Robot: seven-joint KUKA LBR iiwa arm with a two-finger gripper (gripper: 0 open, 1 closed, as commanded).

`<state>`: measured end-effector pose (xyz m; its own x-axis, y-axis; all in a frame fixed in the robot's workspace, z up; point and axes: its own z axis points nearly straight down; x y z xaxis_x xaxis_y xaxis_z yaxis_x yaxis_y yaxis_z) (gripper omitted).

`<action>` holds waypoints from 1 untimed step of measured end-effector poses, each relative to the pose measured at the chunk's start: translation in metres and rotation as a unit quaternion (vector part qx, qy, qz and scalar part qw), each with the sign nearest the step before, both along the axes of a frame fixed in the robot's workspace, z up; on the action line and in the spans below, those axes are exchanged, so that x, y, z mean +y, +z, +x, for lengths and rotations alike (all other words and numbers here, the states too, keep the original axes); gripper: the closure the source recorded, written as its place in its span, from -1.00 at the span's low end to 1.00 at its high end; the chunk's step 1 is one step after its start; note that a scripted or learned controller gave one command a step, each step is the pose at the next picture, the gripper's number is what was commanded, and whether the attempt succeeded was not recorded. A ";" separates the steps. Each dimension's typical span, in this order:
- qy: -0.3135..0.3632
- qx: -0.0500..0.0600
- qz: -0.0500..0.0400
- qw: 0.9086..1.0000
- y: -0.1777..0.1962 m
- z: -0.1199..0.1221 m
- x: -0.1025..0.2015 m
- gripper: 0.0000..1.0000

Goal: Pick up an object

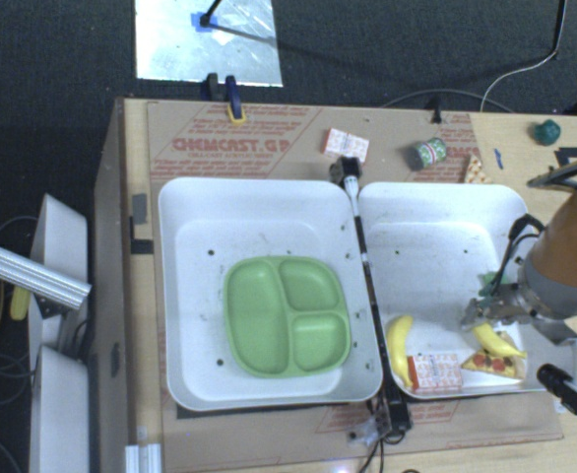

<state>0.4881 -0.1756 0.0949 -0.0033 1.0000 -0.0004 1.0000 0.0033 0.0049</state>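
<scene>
Gripper [487,308] hangs low in the right bin [436,215], near its front right corner, at the end of the arm [569,254] that reaches in from the right. Its state cannot be told: the wrist hides its working end, and nothing can be seen held in it.

Going from largest down: the bench [269,141] carries both bins side by side. The left bin [200,205] holds a green tray [287,315] with three compartments, lying flat near its middle. The right bin is bare across its back half; its things are crowded along the front edge.

There lie two bananas. One banana [399,348] sits at the front left of the right bin, beside the divider, its long axis running roughly front to back with a slight curve. A second banana [497,341] lies just below and a little right of the gripper, its long axis slanting from upper left to lower right. A small box [434,371] with red print sits between the two, at the front wall, and a pizza slice [493,365] toy lies just in front of the second banana, touching or nearly touching it.

The second banana is judged the likely target, being nearest: it lies just toward the camera's lower edge from the gripper. A short move forward and down would reach it, closing across its slanted axis. The crowding pizza slice could spoil the grasp.
</scene>
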 end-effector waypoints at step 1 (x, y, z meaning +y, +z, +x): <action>-0.002 0.001 -0.001 1.000 0.046 -0.001 -0.031 1.00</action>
<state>0.4871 -0.2062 0.1404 -0.0002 1.0000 -0.0021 1.0000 0.0002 0.0031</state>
